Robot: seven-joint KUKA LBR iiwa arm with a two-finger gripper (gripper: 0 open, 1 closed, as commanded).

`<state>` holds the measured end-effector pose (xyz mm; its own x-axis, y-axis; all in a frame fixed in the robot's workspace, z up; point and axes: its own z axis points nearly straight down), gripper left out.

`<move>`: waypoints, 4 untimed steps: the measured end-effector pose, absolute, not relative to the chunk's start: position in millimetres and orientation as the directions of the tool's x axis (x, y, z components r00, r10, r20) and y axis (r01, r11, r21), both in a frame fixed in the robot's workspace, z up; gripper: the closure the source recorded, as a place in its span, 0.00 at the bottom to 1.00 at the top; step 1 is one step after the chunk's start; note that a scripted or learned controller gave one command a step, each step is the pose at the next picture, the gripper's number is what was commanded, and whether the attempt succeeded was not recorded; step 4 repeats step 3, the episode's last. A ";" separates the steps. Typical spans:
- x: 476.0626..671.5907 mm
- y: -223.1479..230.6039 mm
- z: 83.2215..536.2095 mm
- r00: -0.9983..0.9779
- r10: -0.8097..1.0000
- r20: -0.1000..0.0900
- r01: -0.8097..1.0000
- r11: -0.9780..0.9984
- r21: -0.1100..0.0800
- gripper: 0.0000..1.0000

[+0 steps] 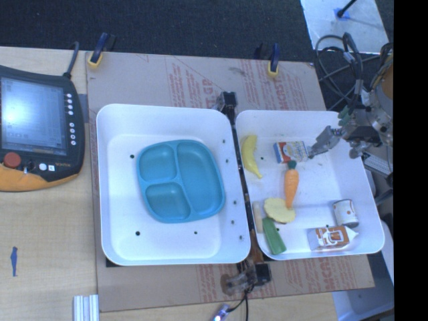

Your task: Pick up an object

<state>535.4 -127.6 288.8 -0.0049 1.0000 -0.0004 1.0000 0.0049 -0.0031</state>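
Nearest me, well below the fingers, I see a small carton (330,237) and a can (345,212) at the right bin's (304,117) front edge, with a green piece (273,236) and a yellow slice (279,210) further left. Closer in, the carrot (291,186) lies just below-left of the gripper (319,144). Its fingers reach a white packet (290,152); I cannot tell their spread.

The left white bin (107,179) serves as landmark: a blue divided plate (179,180) lies in its middle. To the bin's left on the wooden bench (40,246) rests a control pendant (37,132) with a lit screen and orange underside. Beneath the bin lies a brown cardboard sheet (174,85), clamped at its far edge by two blue-handled clamps (100,49)
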 end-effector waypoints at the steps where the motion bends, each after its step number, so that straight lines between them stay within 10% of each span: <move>1: 569.5 -129.8 205.4 -0.005 1.000 -0.002 1.000 0.005 -0.005 0.00; 2: 559.0 -130.9 90.7 -0.005 1.000 -0.001 1.000 0.005 -0.006 0.00; 3: 559.4 -132.3 101.4 -0.007 1.000 -0.003 1.000 0.007 -0.006 1.00; 4: 559.4 -132.3 101.4 -0.007 1.000 -0.003 1.000 0.007 -0.006 1.00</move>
